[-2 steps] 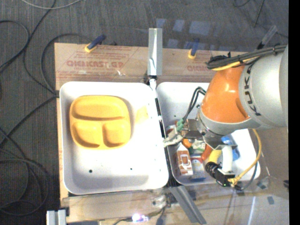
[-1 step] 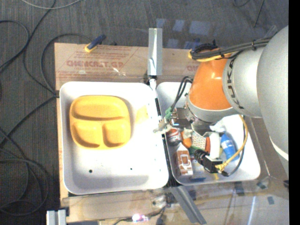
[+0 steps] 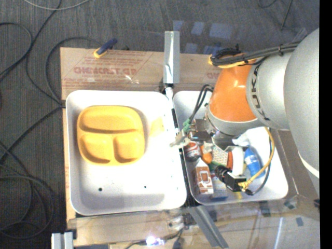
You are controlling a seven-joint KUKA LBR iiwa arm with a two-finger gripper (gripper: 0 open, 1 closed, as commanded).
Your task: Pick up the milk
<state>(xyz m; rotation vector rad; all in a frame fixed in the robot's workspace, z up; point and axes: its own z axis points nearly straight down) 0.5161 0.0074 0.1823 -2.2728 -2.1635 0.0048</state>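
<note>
My gripper [image 3: 206, 147] is down in the right bin [image 3: 277, 188], under the orange wrist band, among a cluster of groceries. A small brown and white carton [image 3: 203, 179], which may be the milk, lies at the bin's front left, just in front of the gripper. A white package [image 3: 238, 158] lies to the gripper's right, with a blue bottle [image 3: 252, 163] beside it. A dark red can [image 3: 191, 150] sits against the gripper's left side. The wrist hides whatever is directly beneath it.
In the left bin [image 3: 124, 191] lies a yellow compartment tray [image 3: 110, 134], with a pale yellow item [image 3: 156, 124] near the right wall. The arm covers the right bin's back half. A metal post [image 3: 170, 56] stands behind the bins.
</note>
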